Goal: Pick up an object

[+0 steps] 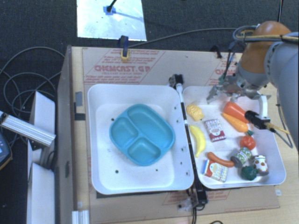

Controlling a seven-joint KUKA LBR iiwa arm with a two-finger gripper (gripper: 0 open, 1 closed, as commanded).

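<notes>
left bin – plate inside | right bin – banana left, carrot right

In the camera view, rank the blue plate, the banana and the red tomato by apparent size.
1. blue plate, by far the largest
2. banana
3. red tomato, smallest

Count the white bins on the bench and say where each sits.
2. The left bin holds a blue divided plate. The right bin holds toy food, with the gripper over its far end.
</notes>
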